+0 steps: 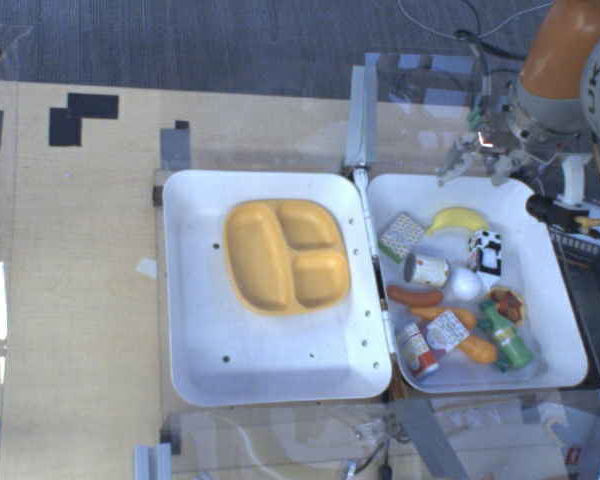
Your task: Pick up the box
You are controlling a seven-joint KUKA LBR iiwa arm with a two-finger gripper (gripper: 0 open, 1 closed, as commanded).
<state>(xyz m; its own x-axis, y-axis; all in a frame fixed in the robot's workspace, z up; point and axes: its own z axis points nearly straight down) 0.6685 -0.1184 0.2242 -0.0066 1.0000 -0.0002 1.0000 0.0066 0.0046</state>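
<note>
1. The box (402, 235), a small flat carton with a green-and-white checked face, lies in the upper left part of the right bin (555, 298), close to the wall that divides the two bins. The end effector (480, 158) hangs above that bin's upper rim, in the upper right of the frame, well apart from the box; its two fingers look spread, with nothing between them.
2. Crowding is the main risk. A white cup (426, 268) lies just below the box and a yellow banana (457, 219) just to its right, so a finger coming down off-centre could land on either one, or nudge the box away.
3. The dividing wall is likely to leave little room for a finger on the box's left side.
4. The box lies flat and tilted, so fingers may slide over its smooth printed face and miss its edges.
5. Other pieces are rounded plastic: a red sausage (415, 296), a white ball (466, 285), a green bottle (507, 340).
6. The left bin (195, 358) carries a matte yellow tray (285, 254) with three compartments.
</note>
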